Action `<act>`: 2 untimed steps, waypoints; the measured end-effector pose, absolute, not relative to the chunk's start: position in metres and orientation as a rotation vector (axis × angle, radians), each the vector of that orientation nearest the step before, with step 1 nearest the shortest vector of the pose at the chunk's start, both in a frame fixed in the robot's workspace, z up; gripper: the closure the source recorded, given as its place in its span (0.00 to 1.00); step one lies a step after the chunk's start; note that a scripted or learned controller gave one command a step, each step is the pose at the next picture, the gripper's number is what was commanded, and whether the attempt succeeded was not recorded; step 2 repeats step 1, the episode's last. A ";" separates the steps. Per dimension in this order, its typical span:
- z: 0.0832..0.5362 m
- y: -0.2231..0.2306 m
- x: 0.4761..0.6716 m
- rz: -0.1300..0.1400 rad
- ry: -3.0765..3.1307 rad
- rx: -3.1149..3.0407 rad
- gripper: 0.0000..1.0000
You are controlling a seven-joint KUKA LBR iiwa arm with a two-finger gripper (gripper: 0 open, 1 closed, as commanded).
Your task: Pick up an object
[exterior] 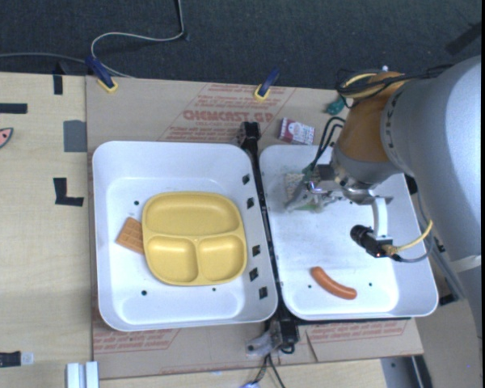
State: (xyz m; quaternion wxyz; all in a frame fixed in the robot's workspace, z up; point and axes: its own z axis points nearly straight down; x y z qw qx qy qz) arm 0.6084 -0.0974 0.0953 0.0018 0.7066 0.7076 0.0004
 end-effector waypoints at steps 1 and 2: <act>0.184 -0.031 0.606 0.001 2.224 2.219 1.00; 0.184 -0.031 0.606 0.001 2.224 2.219 1.00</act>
